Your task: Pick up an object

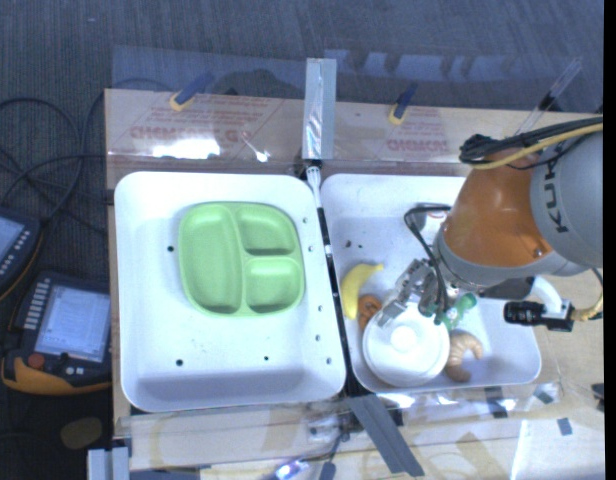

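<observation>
The right bin (378, 218) holds a yellow banana (356, 283), a white bowl-like dish (405, 348), a small orange-brown piece (369, 310) beside the banana, a tan croissant-shaped piece (465, 346) and a green item (458, 310) partly hidden by the gripper. My gripper (416, 298) hangs low over the upper rim of the white dish, just right of the banana. Its metal fingers (395, 310) point down and left toward the dish. I see nothing clearly between them.
The left bin (148, 358) holds a green divided plate (241, 256). A ridge between the two bins runs just left of the banana. The arm's orange band and grey body (508, 223) cover the right bin's right half. Cables and a tablet lie left of the bench.
</observation>
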Motion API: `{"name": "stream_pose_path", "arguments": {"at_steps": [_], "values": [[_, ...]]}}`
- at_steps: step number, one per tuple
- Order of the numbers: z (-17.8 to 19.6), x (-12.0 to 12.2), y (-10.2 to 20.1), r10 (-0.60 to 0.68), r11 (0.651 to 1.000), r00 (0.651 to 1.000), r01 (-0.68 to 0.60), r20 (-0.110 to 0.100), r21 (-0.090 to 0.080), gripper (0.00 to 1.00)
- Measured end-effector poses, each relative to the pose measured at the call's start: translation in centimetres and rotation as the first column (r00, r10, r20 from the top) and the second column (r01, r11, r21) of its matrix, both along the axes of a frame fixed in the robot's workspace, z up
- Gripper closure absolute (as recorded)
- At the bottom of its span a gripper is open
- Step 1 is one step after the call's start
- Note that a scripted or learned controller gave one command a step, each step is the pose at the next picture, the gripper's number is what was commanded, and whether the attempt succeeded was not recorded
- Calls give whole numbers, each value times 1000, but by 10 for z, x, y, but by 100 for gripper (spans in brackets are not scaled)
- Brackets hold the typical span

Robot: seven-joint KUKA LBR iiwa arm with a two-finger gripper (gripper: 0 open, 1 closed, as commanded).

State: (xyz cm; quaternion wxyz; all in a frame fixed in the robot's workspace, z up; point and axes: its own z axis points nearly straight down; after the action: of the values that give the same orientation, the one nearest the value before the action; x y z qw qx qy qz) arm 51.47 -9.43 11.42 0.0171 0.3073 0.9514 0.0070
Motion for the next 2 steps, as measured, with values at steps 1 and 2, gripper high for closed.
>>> {"name": "stream_pose_path", "arguments": {"at_steps": [1, 2], "values": [[70, 75, 48, -247, 969, 968, 247, -37, -4, 100], [127, 120, 78, -15, 1000, 999, 14, -34, -6, 100]]}}
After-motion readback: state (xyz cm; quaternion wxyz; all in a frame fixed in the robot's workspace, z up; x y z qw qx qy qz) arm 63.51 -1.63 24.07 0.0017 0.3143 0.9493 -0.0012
